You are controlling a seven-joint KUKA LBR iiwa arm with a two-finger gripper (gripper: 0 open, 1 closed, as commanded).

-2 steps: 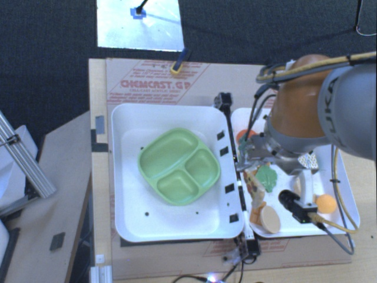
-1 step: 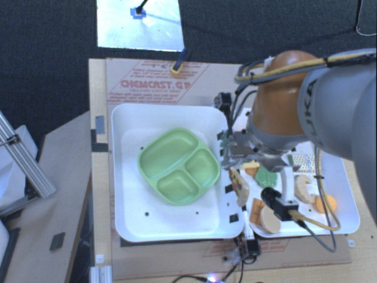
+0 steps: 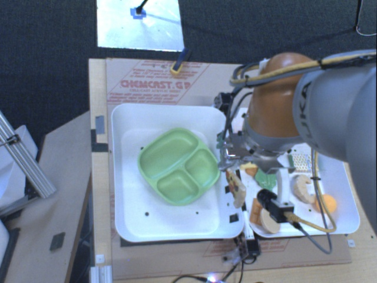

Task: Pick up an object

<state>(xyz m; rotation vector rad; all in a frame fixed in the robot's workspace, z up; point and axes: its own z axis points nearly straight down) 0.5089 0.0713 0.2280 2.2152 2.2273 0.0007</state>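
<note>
The right bin (image 3: 351, 217) holds several toy foods: an orange ball (image 3: 327, 204), a pale bread-like piece (image 3: 303, 187), a green piece (image 3: 265, 178), an orange wedge (image 3: 249, 168) and a tan round piece (image 3: 270, 223). My gripper (image 3: 234, 168) hangs low over this bin's left edge, under the orange wrist band, and the arm covers much of the bin. A brown, striped piece (image 3: 237, 188) lies just below the gripper, by the wall between the bins. Whether anything is held cannot be made out.
In the left bin (image 3: 126, 217) a green divided plate (image 3: 178, 165) lies a little right of centre. A checkered white card (image 3: 301, 161) lies at the back of the right bin. Behind the bins a cardboard sheet (image 3: 156, 84) covers the bench.
</note>
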